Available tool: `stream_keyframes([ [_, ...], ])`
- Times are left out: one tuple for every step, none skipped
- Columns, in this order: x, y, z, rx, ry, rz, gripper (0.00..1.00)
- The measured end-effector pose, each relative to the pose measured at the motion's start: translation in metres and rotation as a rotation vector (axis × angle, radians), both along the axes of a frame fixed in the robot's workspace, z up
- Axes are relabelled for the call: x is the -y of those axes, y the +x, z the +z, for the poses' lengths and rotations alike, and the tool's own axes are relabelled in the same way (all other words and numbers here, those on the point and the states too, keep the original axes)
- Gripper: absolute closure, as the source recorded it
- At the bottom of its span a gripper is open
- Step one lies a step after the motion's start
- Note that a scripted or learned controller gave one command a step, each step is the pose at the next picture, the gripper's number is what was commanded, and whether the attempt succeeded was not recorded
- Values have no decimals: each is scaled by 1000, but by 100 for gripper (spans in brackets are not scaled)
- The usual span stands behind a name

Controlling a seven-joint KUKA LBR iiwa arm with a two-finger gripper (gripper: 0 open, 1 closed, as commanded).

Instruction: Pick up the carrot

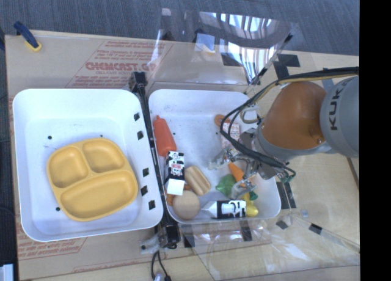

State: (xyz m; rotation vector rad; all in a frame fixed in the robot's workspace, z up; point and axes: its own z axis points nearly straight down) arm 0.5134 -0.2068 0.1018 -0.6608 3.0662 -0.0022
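We see the grey arm with its orange band (296,116) reaching in over the right-hand shallow white plastic bin (201,99), low above that bin's right edge, presumably because the target lies there. The left-hand shallow white plastic bin (36,105) holds a yellow three-compartment plastic tray (91,179) near its middle, apart from the work.

In the right bin, a long orange-red toy sausage (163,137) lies along the left edge, with a small black-and-white cow-print carton (175,166) just below it. A tan toy bread roll (197,179) and a beige round toy egg-like ball (186,204) sit toward the bin's near edge, beside a black-and-white bottle on its side (230,209).

The small orange toy carrot with green leaves (236,171) lies near the bin's right edge, toward the near right corner, directly under the wrist. The pincer (243,170) hangs over it amid cables; we cannot tell how its jaws stand, nor whether the carrot is gripped. We judge the grasp to be in hand, not proven.
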Motion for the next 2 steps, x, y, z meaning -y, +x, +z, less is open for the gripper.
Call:
stream_keyframes([
  [-3,2,10,3,0,10,100],
  [-3,3,11,5,0,11,0],
])
